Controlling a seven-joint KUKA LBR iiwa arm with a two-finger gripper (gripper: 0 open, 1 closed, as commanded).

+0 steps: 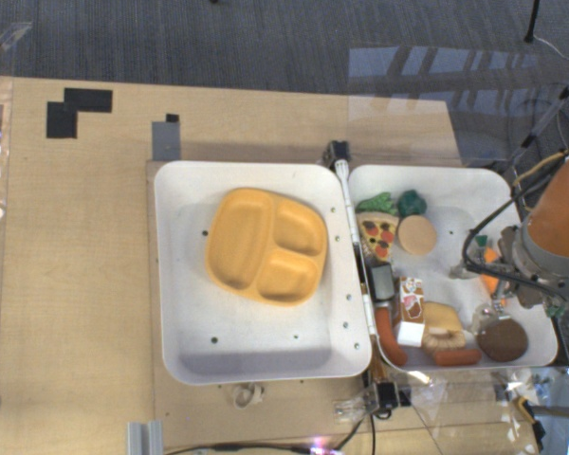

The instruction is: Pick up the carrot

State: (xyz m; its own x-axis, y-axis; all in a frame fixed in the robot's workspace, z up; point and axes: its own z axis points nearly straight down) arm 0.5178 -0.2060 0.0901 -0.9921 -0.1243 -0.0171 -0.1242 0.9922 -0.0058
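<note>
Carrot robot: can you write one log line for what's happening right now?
arm: over right bin | gripper: low by carrot | carrot: in bin, not seen held | yellow tray: left bin

Two white bins on a tan wooden bench point(76, 282) bearing black square marks point(76, 110); the left bin point(180, 349) holds a yellow-orange divided tray point(266, 245). The right bin point(455, 183) holds a green leafy piece point(376, 202), a darker green piece point(412, 200), a pizza slice point(376, 235) patterned with red and dark spots, a pale tan disc point(417, 235), a dark brown patty point(503, 340), red-orange sausages point(455, 356) and an orange carrot point(491, 268); the arm point(559, 216) is orange above grey.
</note>
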